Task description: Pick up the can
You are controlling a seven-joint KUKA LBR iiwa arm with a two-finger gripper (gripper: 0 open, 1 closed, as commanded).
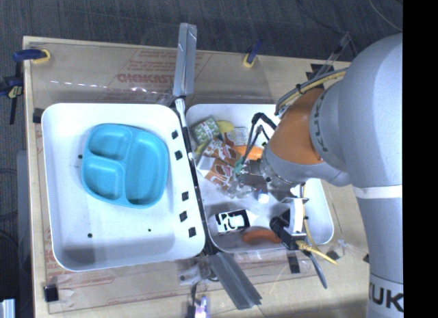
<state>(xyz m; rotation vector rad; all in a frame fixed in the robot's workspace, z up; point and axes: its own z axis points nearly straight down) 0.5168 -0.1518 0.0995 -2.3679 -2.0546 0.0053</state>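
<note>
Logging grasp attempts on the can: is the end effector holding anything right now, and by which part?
Cannot be told. The end effector is down among the clutter in the right bin, and the arm's wrist hides its tips, so no hold is visible.

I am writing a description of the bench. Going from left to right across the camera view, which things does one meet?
Blue clamp at the bench's corner → left white bin → blue divided plate → right white bin with its heap of small items → grey arm with the orange band.
</note>
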